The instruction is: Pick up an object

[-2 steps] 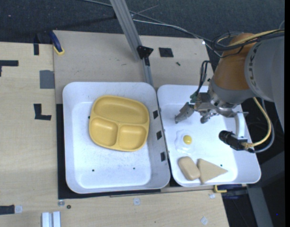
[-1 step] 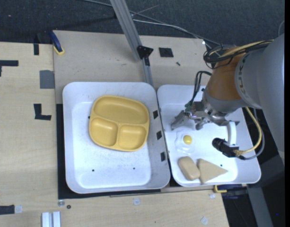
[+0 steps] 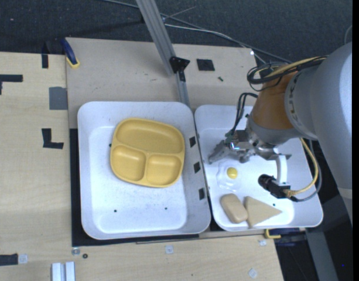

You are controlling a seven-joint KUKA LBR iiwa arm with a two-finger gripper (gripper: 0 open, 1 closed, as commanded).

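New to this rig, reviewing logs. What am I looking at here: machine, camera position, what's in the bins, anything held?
One fixed camera looks down at a slant on a bench with two shallow white bins side by side. The grey machine with the orange band is a robot arm reaching in from the right; its gripper hangs over the right bin. I can't tell whether the gripper is open or shut, and nothing visibly sits in it.

The left bin holds a yellow divided plate. In the right bin lie a small yellow and white piece like a toy fried egg, a tan rounded piece and a tan wedge beside it.
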